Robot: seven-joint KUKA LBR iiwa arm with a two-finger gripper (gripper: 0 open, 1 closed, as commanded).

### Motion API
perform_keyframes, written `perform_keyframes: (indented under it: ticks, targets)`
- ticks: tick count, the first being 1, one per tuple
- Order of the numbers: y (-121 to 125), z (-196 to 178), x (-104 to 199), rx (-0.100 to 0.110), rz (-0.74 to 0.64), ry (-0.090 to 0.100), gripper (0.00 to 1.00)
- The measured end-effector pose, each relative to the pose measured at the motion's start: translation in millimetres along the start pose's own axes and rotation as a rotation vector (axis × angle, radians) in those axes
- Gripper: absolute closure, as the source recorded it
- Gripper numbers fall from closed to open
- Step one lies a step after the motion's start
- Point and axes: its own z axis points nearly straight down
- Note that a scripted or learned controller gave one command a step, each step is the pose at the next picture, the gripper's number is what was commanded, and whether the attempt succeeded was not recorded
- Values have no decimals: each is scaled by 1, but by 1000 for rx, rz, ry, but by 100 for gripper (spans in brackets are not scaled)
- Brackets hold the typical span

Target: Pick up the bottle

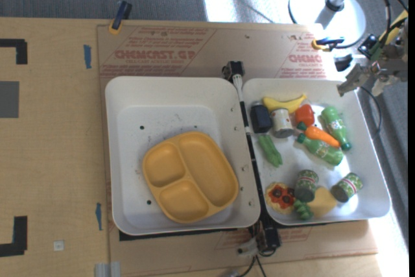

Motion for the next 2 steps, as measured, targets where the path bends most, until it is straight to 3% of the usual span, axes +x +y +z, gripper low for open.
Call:
perform_keyframes:
  ticks: [1, 2]
  targets:
    - [-14, 108, -29, 3, 330, 1, 0]
    - [-13, 98, -29, 1, 329, 0, 100]
